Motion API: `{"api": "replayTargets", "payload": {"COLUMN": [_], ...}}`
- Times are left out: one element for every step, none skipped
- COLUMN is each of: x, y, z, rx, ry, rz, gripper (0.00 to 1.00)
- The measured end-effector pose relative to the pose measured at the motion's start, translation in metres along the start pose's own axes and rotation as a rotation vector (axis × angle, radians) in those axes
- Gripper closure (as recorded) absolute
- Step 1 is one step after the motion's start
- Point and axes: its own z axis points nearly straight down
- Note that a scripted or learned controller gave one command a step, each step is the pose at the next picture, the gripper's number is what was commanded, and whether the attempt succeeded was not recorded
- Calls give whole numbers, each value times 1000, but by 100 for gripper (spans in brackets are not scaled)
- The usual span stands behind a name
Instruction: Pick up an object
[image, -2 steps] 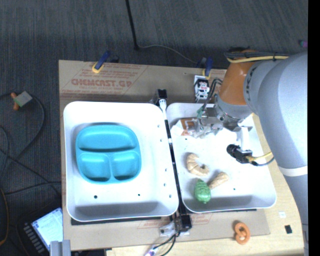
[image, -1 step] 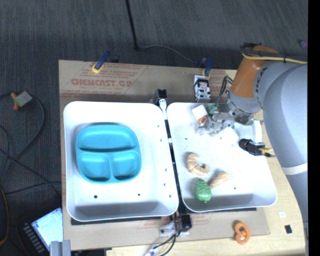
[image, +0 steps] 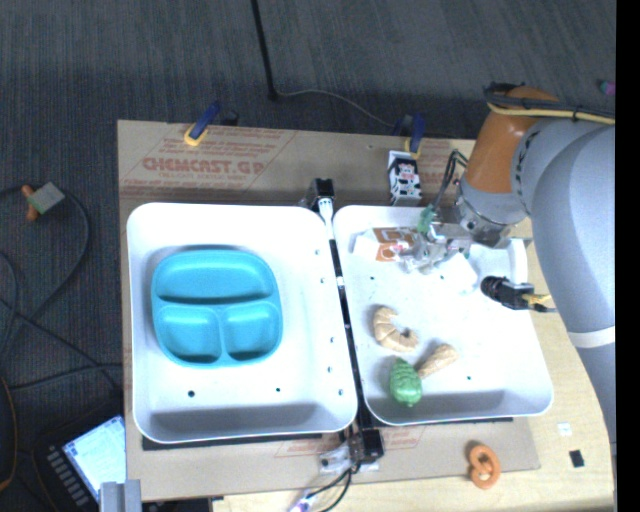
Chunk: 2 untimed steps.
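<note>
croissant below end effector

Both white bins are looking like smooth plastic with a soft sheen, and the blue divided tray is coming across glossy. The table is showing as matt brown board, printed at 11 o'clock. The floor is reading as rough dark carpet.

A single fixed camera looks down at a slant from above the bench, far enough off to take in both white bins.
</note>
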Motion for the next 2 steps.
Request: {"api": "replayTargets", "payload": {"x": [0, 0], "y": [0, 0], "z": [0, -11], "rx": [1, -2], "ry": [0, -3], "rz": [1, 0], "gripper": [0, 100]}}
